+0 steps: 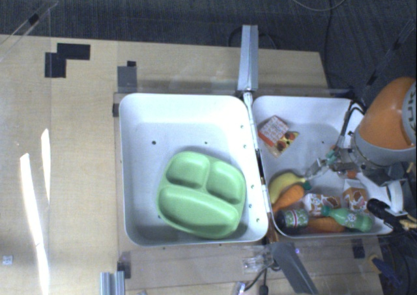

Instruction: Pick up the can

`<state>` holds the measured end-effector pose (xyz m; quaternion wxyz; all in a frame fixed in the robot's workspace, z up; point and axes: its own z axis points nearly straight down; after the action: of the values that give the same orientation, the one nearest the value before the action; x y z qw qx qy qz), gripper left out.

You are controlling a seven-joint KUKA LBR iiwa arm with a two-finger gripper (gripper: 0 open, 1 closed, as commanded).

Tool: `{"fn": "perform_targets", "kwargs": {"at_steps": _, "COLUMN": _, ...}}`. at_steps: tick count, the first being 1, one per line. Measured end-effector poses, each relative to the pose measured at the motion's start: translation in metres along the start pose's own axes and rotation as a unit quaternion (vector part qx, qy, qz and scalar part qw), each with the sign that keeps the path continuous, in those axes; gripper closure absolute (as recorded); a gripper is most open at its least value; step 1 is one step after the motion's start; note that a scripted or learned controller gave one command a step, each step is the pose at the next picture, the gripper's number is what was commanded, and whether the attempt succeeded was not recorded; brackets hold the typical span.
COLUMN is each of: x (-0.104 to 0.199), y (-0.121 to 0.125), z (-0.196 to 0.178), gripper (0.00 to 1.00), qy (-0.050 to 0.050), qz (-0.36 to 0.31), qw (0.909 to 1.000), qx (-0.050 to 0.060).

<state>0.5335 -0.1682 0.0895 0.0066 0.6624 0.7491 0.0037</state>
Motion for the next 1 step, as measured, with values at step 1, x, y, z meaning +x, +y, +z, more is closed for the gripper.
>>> {"fn": "perform_targets", "kwargs": {"at_steps": 1, "x": -0.0263, "y": 0.0755, "z": 0.0029, "gripper": 0.00, "qy": 0.002, "qz": 0.011, "qw": 0.9999, "qx": 0.002}}
